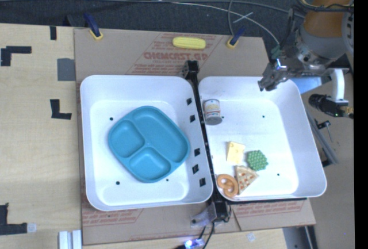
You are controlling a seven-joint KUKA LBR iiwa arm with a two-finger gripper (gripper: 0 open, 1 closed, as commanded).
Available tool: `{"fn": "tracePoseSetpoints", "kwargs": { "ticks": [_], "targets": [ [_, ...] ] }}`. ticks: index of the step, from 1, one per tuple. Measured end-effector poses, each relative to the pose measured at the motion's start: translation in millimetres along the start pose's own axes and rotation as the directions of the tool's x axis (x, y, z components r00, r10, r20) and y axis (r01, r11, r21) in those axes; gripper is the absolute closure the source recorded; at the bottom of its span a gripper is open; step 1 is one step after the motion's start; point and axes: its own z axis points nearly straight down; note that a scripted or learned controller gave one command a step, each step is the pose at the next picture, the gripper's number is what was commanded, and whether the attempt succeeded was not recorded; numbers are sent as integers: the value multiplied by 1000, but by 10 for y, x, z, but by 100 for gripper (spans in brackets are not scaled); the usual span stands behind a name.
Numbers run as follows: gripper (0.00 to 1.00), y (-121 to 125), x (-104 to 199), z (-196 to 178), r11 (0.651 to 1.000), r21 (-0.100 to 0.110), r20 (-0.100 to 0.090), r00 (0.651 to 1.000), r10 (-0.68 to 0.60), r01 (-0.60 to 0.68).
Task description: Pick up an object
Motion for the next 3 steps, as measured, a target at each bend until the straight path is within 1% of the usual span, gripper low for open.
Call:
{"fn": "tracePoseSetpoints", "kwargs": {
  "ticks": [1, 2, 3],
  "targets": [
    [100, 43, 476, 10, 1000, 6, -2, 1000, -4, 4],
    [100, 51, 1052, 13, 1000, 7, -3, 1000, -5, 5],
    [100, -11, 1534, 222, 1000, 9, -2, 1000, -4, 4]
  ]
}}
